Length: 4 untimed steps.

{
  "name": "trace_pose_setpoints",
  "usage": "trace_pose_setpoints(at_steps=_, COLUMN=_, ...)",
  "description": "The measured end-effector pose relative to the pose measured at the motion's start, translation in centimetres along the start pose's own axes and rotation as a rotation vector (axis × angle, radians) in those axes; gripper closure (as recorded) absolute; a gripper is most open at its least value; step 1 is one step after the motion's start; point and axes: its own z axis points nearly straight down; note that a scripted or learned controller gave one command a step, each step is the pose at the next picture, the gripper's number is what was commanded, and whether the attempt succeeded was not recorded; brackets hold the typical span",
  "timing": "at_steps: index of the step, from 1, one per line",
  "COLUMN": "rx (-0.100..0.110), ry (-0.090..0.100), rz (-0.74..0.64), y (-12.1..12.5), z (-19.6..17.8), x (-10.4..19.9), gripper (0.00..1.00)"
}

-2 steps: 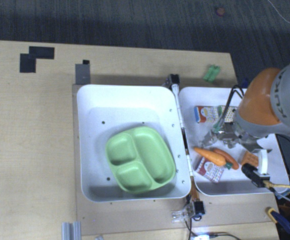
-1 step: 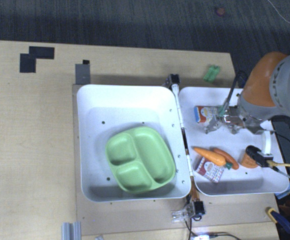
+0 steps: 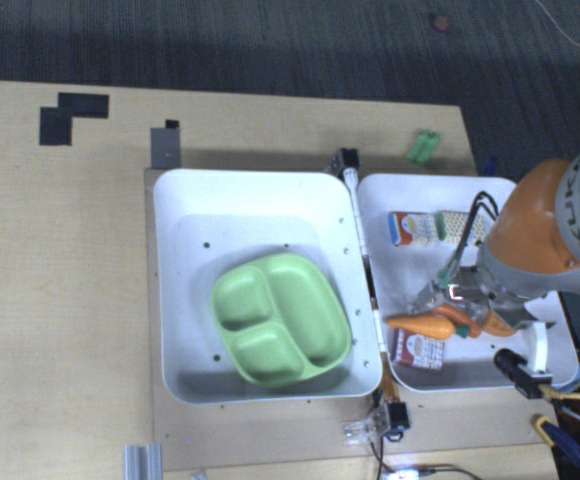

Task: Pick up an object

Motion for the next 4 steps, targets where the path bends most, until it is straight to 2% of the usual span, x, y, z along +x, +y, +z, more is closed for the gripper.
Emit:
trace_pose_setpoints(at_steps=1, rx=-0.007, ry=-0.001, rz=-0.001, y=0.2, z=-1.2, x=0.0, gripper=1.0)
trace_pose_setpoints(at_steps=2, rx=-0.007, ry=-0.001, rz=-0.002, y=0.2, z=-1.1, x=0.0, gripper=0.0)
trace_pose_setpoints(at_steps=3, rx=-0.004, ry=-0.002, rz=-0.001, y=1.9, z=0.2, x=2.2, gripper=0.0)
trace_pose_setpoints(at_steps=4, rx=-0.01, ry=-0.002, rz=-0.003, y=2.1, z=-1.0, x=2.2, gripper=1.0)
